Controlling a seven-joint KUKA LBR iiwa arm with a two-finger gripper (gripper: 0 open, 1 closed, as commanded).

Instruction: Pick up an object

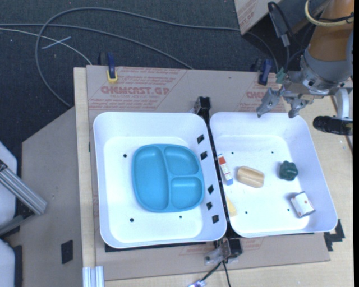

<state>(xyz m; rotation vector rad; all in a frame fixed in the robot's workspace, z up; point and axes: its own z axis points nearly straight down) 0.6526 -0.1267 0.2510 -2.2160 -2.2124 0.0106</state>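
Note:
My gripper [279,107] hangs above the far edge of the right bin [269,129], fingers spread open with nothing between them. In that bin lie a tan bread-like piece [250,176], a dark green lump [288,170], a small white and brown block [302,204], and a thin red, white and blue stick [225,169] by the left wall. A small yellow bit [231,209] lies near the bin's front left. All of these rest well below and in front of the gripper.
The left bin [112,146] holds a blue divided plate [168,177]. Black clips run along the divider [208,162] between the bins. Cables and a cardboard box [252,14] sit behind the bench.

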